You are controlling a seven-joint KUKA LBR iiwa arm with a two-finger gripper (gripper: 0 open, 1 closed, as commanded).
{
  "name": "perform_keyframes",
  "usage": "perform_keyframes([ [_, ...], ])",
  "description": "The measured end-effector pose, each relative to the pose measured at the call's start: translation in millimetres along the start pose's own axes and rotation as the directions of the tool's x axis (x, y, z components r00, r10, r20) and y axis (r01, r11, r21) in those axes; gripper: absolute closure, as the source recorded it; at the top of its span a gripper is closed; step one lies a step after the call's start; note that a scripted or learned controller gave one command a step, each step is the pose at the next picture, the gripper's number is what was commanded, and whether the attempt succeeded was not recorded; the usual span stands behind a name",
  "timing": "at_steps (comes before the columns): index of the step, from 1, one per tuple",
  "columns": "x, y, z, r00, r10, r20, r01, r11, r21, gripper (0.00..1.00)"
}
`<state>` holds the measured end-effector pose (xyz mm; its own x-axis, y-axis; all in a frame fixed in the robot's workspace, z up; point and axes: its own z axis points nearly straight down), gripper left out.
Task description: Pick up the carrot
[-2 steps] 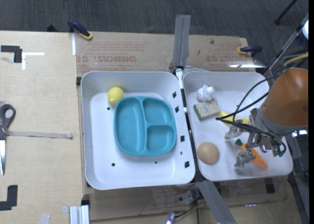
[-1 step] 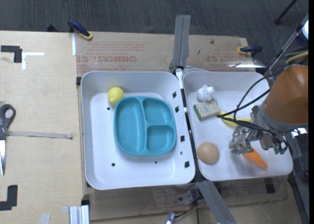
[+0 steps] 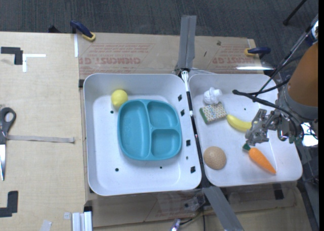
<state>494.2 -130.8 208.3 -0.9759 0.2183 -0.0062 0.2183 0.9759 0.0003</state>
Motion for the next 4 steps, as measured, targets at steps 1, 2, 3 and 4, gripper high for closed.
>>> perform_keyframes([
  [1,0,0,0,1.0,0.0,0.0,0.0,1.0,0.0,0.0],
  [2,2,-47,112,0.987,0.159,-0.004,-0.159,0.987,0.001,0.0],
  [3,0,-47,103,0.988,0.157,0.001,-0.157,0.988,0.001,1.0],
  [4,-21,19,14,0.924,0.382,-0.001,-0.382,0.924,0.001,1.0],
])
